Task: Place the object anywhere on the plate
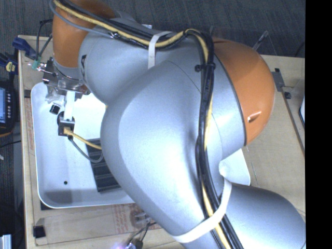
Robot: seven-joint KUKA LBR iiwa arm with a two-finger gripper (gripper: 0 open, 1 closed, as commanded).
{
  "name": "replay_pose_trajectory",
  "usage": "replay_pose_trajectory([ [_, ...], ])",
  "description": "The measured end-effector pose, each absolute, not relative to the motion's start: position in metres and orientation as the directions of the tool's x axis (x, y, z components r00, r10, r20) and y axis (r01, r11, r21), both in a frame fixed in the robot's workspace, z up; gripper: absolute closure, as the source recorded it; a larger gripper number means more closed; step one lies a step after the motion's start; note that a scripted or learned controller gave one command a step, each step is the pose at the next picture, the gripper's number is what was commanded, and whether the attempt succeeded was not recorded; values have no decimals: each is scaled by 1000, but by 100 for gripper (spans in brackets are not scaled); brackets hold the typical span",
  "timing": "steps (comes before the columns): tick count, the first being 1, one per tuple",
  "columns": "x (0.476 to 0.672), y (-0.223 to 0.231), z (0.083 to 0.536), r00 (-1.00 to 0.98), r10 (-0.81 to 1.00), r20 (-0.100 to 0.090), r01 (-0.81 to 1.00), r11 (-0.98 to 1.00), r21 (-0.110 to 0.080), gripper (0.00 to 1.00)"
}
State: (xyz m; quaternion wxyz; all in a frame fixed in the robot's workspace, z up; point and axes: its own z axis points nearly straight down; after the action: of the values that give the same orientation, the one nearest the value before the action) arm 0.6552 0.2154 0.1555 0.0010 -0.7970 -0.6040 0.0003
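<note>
My gripper (56, 90) hangs over the far left part of the left white bin (39, 139), close to its back rim. The grey arm with its orange band (78, 19) reaches across from the right and covers most of the view. A dark, ribbed, flat object (104, 174) lies on the bin floor toward the front, its right side hidden under the arm. It is well apart from the gripper. Everything to the right of the object is hidden by the arm.
A tiny dark speck (66, 182) sits on the bin floor near the front left. The wooden bench edge (83, 217) runs in front of the bin. Clamps and cables (23, 48) crowd the bench's back left corner.
</note>
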Motion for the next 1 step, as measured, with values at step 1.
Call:
replay_pose_trajectory([
  [1,655,216,155,271,963,1,963,-271,-3,0],
])
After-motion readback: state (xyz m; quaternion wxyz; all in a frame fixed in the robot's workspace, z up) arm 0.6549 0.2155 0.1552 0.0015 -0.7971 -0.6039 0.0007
